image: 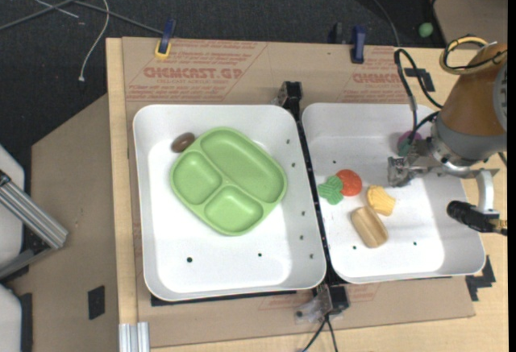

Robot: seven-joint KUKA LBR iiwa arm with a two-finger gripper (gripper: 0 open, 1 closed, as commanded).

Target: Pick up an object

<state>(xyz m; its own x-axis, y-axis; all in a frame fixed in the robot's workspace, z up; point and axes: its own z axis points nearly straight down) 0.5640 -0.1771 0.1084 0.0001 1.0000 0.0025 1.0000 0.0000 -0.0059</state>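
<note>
A: We see the grey arm's two-finger gripper [401,169] low in the right-hand white bin [427,262], near its middle. Can we read the pincer?

B: No. It is small and dark against the wrist, so we cannot tell its state, and we see nothing between it.

A: Then what do we go for?

B: Nearest is the small yellow toy lump [380,200], just beside the gripper toward the front. Beside it lies the tan cylinder-shaped toy bread roll [369,227], and toward the divider sit the red toy tomato [349,182] and the green leafy toy piece [330,190], touching each other.

A: How would they handle?

B: We judge them light, hollow plastic, stiff and rather slippery. We would pinch the roll across its short width, at mid-length; the rounded tomato may squirt out.

A: And room?

B: Open floor lies around the roll and toward the front wall. The tomato sits near the divider, tighter. The green three-compartment plastic plate [230,181] and small brown oval piece [184,142] lie in the left-hand white bin [161,246], well apart.
</note>
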